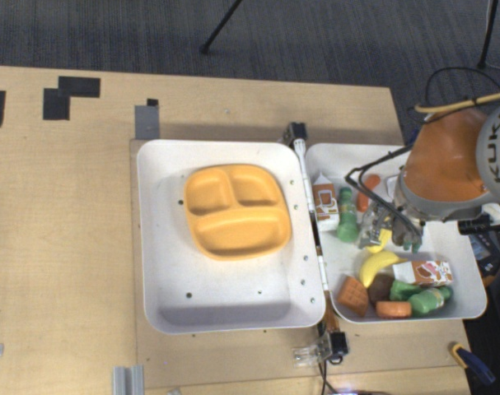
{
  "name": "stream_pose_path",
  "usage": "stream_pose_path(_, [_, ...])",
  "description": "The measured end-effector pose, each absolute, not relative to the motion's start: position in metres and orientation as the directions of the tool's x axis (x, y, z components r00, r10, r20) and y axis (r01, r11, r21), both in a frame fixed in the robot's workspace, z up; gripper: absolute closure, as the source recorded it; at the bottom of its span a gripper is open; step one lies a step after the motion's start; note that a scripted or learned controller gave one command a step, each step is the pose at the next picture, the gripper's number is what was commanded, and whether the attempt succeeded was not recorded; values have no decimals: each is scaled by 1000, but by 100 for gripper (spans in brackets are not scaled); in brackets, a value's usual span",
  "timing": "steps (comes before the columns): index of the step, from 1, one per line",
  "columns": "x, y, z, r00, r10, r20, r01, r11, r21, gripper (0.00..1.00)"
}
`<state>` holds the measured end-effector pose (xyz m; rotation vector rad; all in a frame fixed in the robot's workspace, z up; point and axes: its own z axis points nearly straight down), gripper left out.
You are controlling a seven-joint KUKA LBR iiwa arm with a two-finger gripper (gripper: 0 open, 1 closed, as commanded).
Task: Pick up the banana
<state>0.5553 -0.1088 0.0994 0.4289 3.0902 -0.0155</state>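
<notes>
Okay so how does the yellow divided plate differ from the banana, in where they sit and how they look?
The divided plate lies alone in the left bin; the banana sits in the right bin among other toy foods. The plate is broad, flat and split into compartments; the banana is small, curved and solid. The plate is orange-yellow, the banana a brighter yellow. The gripper hangs just above the banana, far from the plate. Both rest in white bins.

Dark grey carpet [233, 23]; wooden bench [60, 245]

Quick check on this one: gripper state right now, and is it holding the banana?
Gripper: cannot be told; it sits low in the right bin just above the banana, which lies on the bin floor.
</notes>
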Motion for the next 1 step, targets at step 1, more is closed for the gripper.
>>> stream_pose_path(1, [555, -146, 87, -999, -33, -12, -33, 999, -1, 100])
